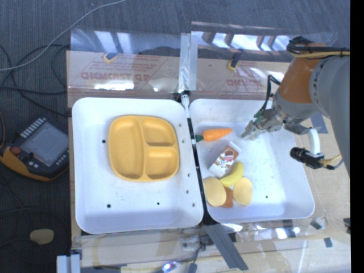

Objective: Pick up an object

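In the right bin [284, 203] lie an orange carrot [216, 134], a small white and red carton [223, 160], a yellow banana [233, 175] and two pale round food pieces [215, 191] with a brown piece between them. My gripper [249, 132] hangs low in the right bin, just right of the carrot's tip and apart from it. Nothing shows between its fingers.
The left bin [96, 209] holds a yellow divided plate [143, 147]. A pendant controller [34, 148] lies on the floor to the left. Clear plastic walls stand behind both bins.
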Controlling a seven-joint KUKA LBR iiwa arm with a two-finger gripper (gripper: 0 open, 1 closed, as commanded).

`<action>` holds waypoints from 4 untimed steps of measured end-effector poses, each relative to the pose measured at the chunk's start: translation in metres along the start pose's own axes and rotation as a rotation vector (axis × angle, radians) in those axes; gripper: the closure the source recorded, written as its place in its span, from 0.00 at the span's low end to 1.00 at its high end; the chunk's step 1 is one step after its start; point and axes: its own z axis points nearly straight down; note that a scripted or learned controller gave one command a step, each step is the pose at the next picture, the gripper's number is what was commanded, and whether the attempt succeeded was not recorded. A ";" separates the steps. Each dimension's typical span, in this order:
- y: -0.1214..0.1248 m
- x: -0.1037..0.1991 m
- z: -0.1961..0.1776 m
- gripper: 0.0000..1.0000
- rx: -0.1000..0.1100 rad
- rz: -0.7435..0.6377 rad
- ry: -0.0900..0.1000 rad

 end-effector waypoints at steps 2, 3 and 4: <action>0.039 -0.010 0.012 0.00 0.009 -0.061 0.008; -0.014 0.027 -0.040 0.00 0.009 0.044 0.009; -0.004 0.067 0.010 0.00 0.001 -0.069 0.003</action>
